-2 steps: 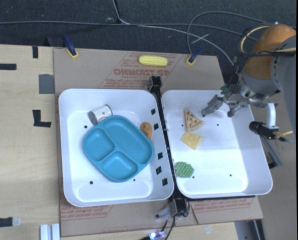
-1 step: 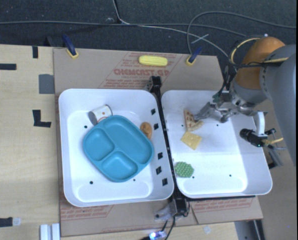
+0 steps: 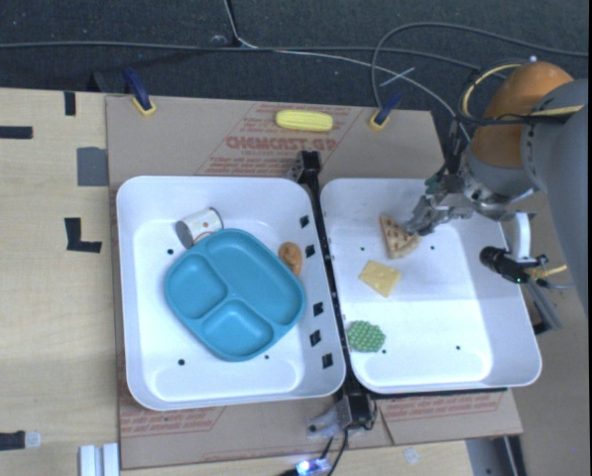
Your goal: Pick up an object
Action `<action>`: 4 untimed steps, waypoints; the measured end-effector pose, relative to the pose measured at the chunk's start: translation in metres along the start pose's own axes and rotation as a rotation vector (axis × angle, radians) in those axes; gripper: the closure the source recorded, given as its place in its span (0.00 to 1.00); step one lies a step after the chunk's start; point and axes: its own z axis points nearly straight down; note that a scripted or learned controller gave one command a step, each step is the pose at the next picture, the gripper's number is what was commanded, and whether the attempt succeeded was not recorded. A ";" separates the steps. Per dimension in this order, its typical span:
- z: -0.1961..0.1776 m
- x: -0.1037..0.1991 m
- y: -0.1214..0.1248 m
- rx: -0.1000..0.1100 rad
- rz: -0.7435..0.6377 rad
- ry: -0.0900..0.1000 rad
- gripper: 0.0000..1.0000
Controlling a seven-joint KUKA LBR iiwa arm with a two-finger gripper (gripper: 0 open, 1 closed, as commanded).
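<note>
Green ball (image 3: 366, 337) lies low in right bin (image 3: 494, 365); claw (image 3: 415, 223) meets pizza slice (image 3: 398, 238), grip state unclear

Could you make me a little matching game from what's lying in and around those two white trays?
Things:
1. blue divided plate
2. green bumpy piece
3. yellow banana-like toy
4. pizza-slice toy

Places:
A. on the cardboard beyond the bins
B. left bin
C. right bin, near front edge
D. right bin, beside the gripper

Pairs: 1-B, 2-C, 3-A, 4-D

A robotics lab; clamped cardboard (image 3: 276, 142) beneath two white bins (image 3: 137, 296).
</note>
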 end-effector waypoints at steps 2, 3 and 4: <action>-0.111 -0.001 0.001 0.007 0.006 -0.004 1.00; -0.120 0.046 -0.008 0.012 0.003 0.000 1.00; -0.111 0.097 -0.030 0.016 0.003 0.000 1.00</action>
